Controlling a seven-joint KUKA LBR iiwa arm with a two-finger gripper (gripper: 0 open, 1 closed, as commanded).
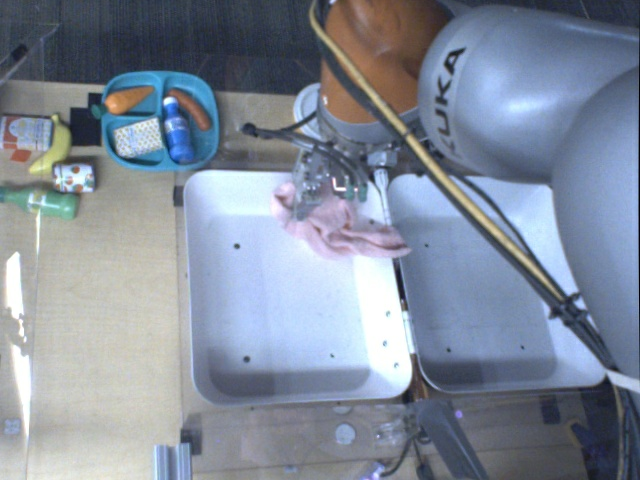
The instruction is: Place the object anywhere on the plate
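A crumpled pink cloth (340, 230) lies in the far right corner of the left white bin (270, 308), with one end draped toward the bin's right rim. My gripper (328, 190) is directly over the cloth's far end and touches or nearly touches it; the wrist hides the contact. The blue divided plate (205, 96) sits on the bench beyond the left bin's far left corner, apart from the gripper. It holds toy food: a carrot, a sausage, a blue bottle and a patterned piece.
The right white bin (500, 318) lies under the big grey arm (520, 98). On the bench at far left are a banana (55, 146), a small can (74, 177), a green bottle (45, 203) and a carton (22, 134).
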